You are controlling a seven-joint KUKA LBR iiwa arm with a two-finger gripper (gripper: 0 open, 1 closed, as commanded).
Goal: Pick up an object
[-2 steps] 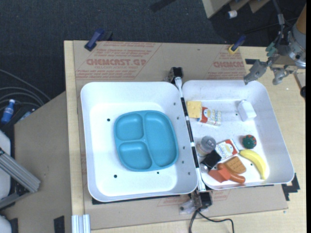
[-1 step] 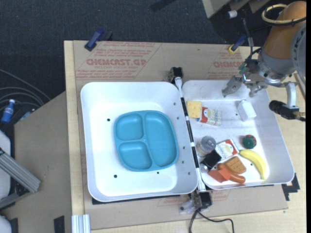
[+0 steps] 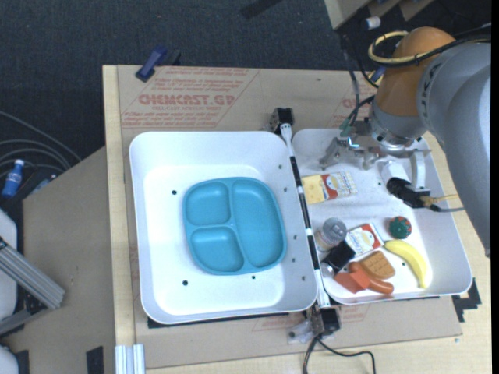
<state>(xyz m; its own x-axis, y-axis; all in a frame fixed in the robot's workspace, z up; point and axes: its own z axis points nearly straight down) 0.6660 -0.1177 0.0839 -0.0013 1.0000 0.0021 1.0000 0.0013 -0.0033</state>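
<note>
Beside the banana (image 3: 411,260), strawberry (image 3: 400,227), hotdog (image 3: 366,280).

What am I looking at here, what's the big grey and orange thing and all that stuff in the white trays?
This is one camera fixed above a bench, looking down at a slant. The grey robot arm with an orange band reaches in from the right; its claw hangs over the right-hand shallow white bin. That bin holds small items, including a yellow toy banana, a small green ball and a yellow and white packet. The left-hand white bin holds a blue plastic divided plate. Nothing visible sits between the claw's fingers.
</note>
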